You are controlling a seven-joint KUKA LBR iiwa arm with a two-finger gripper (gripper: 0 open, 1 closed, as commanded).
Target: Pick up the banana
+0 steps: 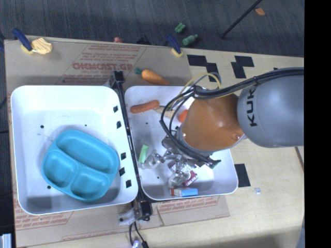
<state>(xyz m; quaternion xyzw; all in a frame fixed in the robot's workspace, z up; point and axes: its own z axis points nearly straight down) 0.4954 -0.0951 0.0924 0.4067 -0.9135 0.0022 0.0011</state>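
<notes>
My gripper (177, 170) hangs low inside the right white bin (223, 182), near its front half, under the orange band of the arm (209, 123). Metal parts of the gripper sit among small items on the bin floor. A dark red item (192, 179) lies right beside it, and I cannot tell whether anything is held. The arm's bulk hides the middle and right side of this bin. A thin yellow curve (208, 77) loops above the arm's top edge; it looks like a cable rather than fruit.
In the right bin lie a brown sausage (145, 106), a green piece (144, 153) and a small red-and-blue tube (184, 192). A carrot (154, 77) rests on the cardboard behind the bin. The left bin (26, 107) holds a blue divided plate (80, 161).
</notes>
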